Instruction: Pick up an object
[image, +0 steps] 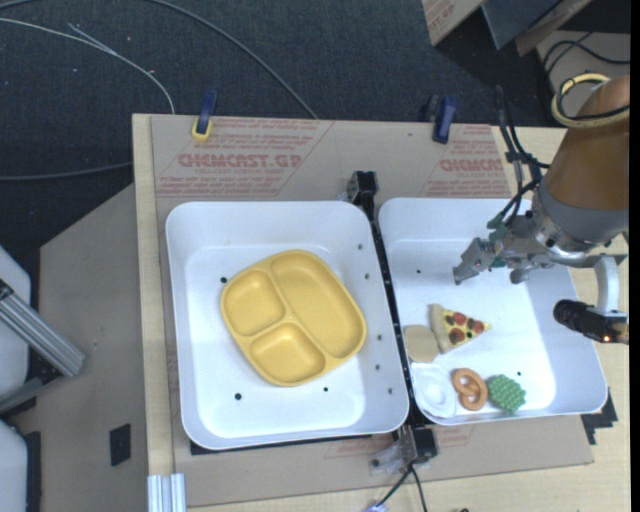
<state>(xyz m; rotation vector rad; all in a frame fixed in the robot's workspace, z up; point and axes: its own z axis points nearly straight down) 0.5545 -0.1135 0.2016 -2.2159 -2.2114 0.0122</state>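
In the right bin (570, 350), several toy foods lie near the front left corner. They are a pizza slice (458, 326), a beige round piece (422, 343), a brown pretzel (467, 388), a green broccoli-like piece (506, 392) and a small white piece (431, 391). My gripper (493, 271) hovers over the bin's bare middle, up and to the right of the pizza slice. Its fingers are spread open with nothing between them.
The left bin (190, 250) holds a yellow divided plate (292, 316). A black clamp (363, 187) sits at the far end of the gap between the bins. The grey arm with its orange band (590, 160) covers the right bin's far right corner.
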